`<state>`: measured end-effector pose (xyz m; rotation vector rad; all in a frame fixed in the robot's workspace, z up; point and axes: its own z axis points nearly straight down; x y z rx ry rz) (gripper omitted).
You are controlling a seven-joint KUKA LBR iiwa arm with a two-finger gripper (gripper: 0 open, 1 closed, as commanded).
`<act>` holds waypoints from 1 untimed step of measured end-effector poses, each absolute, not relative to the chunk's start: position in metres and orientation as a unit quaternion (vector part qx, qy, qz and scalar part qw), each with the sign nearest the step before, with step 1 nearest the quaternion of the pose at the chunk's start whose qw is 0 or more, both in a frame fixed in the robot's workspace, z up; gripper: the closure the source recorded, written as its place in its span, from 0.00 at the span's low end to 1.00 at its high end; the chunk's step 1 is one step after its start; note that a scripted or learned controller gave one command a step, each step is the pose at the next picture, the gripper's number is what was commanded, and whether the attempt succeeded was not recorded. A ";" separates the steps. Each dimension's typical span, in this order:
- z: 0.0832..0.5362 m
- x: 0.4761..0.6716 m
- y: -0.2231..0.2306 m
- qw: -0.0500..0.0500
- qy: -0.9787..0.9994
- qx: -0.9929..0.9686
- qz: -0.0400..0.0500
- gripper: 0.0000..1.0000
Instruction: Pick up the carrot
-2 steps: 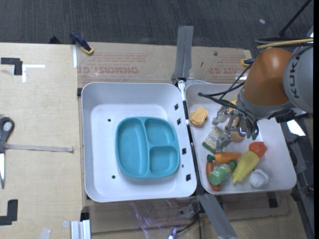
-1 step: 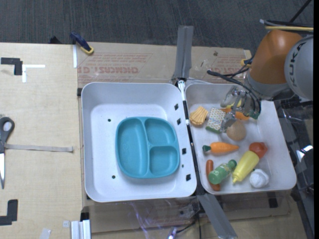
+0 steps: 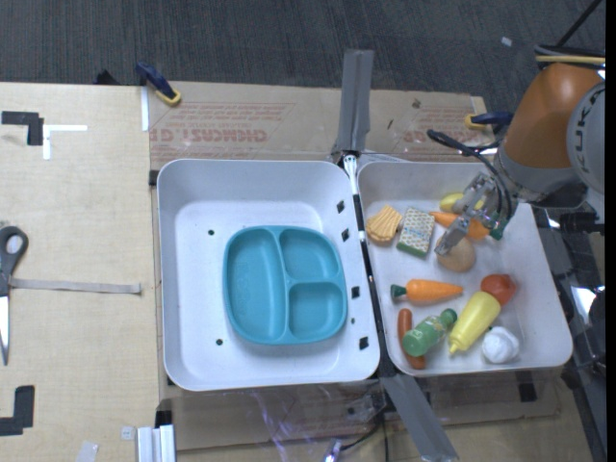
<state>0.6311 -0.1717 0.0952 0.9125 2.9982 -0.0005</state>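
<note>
Carrot (image 3: 433, 291) lies flat on the floor of the right bin (image 3: 549, 354), roughly mid-bin, a little toward the near side. Long axis runs nearly left-right in the camera view. Green stem end points left, toward the divider between the bins; orange tapered tip points right, toward a red tomato-like piece (image 3: 498, 287) just beside it. Carrot is free, nothing gripping it.

Gripper (image 3: 469, 221) sits over the far part of the right bin, well apart from the carrot, above and to the right of it in view. Arm enters from the right, orange band (image 3: 549, 114) visible above the wrist. Fingers state: cannot tell, the tips are lost in clutter against small items beneath them. A small orange piece (image 3: 452, 219) and a yellow piece (image 3: 452, 201) lie right at the gripper; whether either is touched is unclear. A tan rounded object (image 3: 460, 255) sits just below the gripper.

Other contents of right bin: ridged yellow-orange piece (image 3: 384, 223) near the divider, speckled pale block (image 3: 417, 231) beside it, yellow bottle (image 3: 474, 320) lying at a slant, green bottle-like item (image 3: 427, 333) next to it, red-orange sausage shape (image 3: 406, 333) at the near left, white ball (image 3: 499, 345) at the near right.

Left bin (image 3: 183, 258) holds a teal three-compartment tray (image 3: 285, 284), centred.

On the bench to the left: scissors (image 3: 8, 287).
</note>
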 end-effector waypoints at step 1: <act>0.107 0.633 -0.171 0.007 0.957 0.289 -0.001 1.00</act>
